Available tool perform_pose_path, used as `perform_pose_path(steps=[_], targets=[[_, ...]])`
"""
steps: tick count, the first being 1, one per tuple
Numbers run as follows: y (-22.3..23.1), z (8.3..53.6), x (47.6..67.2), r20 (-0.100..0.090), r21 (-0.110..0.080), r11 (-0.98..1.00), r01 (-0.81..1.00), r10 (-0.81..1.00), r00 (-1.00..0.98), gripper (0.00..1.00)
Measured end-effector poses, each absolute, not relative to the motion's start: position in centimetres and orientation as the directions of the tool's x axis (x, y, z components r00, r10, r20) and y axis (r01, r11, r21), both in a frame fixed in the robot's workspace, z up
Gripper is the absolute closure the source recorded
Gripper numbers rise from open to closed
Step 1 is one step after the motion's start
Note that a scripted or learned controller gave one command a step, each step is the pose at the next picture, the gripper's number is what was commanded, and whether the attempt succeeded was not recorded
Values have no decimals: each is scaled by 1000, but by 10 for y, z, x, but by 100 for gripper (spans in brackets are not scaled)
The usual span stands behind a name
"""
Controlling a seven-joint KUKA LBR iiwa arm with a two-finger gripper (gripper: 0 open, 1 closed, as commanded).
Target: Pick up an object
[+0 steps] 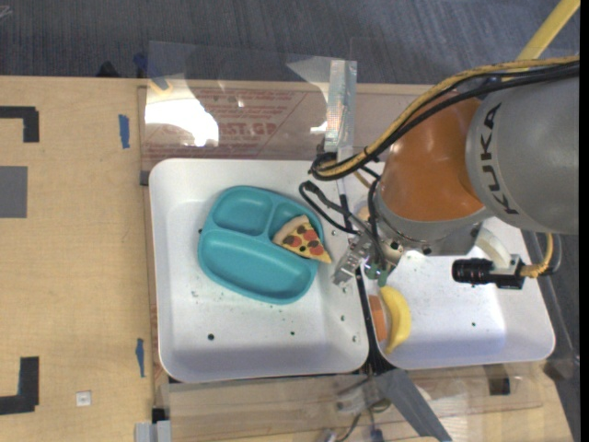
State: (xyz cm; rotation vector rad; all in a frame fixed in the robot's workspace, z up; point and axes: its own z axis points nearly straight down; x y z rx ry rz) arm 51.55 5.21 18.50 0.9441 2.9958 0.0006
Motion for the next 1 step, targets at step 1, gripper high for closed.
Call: perform_pose_path(steps=[1], targets=[[106,165,508,3,-2,546,838,838,-546,100]])
